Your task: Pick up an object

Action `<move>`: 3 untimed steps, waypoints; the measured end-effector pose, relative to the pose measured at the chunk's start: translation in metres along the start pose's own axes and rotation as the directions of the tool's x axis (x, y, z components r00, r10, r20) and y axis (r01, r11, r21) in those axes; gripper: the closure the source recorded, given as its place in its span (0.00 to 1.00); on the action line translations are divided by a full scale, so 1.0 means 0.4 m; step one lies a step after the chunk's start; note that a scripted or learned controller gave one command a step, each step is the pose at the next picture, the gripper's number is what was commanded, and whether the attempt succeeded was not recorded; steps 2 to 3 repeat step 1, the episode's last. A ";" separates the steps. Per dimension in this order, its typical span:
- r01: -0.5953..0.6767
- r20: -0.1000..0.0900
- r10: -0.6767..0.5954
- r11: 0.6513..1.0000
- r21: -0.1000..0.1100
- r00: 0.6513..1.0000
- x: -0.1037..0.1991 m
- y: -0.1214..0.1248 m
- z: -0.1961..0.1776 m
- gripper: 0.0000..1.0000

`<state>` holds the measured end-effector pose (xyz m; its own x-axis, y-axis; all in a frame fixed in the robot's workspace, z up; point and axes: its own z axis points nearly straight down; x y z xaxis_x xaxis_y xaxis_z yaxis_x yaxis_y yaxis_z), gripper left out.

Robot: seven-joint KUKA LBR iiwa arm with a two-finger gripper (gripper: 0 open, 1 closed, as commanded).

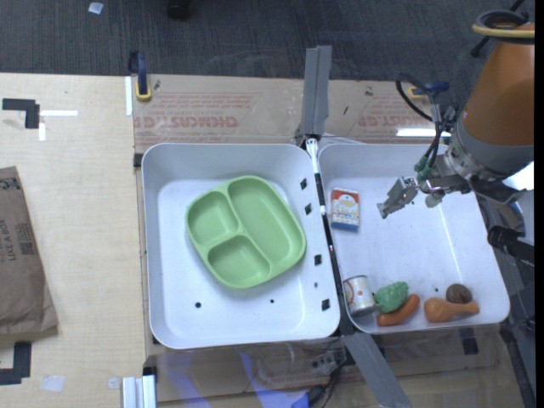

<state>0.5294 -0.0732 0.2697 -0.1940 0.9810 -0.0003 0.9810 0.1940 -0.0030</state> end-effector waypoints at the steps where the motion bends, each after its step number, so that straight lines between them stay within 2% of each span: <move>1: -0.127 -0.001 0.127 0.992 0.001 0.992 0.004 -0.096 0.199 0.00; 3: -0.127 -0.001 0.127 0.992 0.001 0.992 0.004 -0.096 0.199 0.00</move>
